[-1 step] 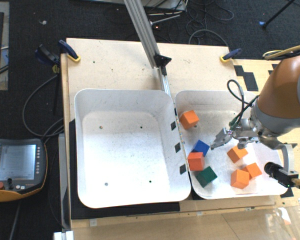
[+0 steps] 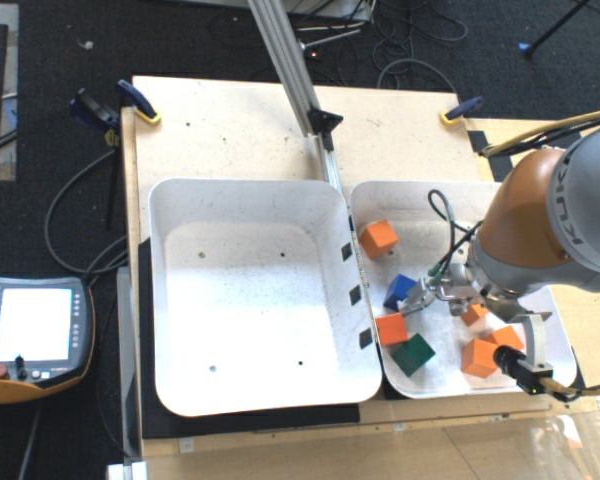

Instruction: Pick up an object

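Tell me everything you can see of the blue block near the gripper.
The blue block is a small, solid-coloured cube, matte, tilted rather than square to the bin wall. It lies on the floor of the right bin, near its left side, just above an orange block. The gripper is right beside it on the right, seemingly touching; no grasp is visible.

claw [image 2: 427, 296] low in right bin [image 2: 410, 193] | beside blue block [image 2: 400, 290]

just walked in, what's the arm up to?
The KUKA arm is reaching into the right bin, with its gripper low beside the blue block. Orange blocks and a green block lie around it. Nothing is visibly lifted yet.
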Controlling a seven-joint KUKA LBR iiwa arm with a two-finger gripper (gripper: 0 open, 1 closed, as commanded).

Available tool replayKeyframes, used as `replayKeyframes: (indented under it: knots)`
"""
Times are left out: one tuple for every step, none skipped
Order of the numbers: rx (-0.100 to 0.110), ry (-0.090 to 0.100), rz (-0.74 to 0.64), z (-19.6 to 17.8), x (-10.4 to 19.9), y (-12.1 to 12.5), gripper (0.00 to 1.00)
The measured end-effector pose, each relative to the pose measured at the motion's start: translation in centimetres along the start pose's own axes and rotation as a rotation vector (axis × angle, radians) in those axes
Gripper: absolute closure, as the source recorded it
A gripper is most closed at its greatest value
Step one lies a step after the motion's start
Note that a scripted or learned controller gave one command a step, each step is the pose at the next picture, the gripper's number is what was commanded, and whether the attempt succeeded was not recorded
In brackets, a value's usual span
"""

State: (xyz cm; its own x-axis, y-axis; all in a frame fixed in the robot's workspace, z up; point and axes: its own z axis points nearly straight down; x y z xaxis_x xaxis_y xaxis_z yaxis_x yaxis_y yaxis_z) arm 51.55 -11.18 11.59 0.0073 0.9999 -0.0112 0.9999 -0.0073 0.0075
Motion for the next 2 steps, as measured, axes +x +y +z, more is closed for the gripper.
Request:
replayKeyframes:
  knots:
    - [0.002, 0.009, -0.013, 2.1, -1.9, 11.1, 0.00]
    - [0.011, 0.011, -0.003, 0.3, -4.2, 5.1, 0.00]
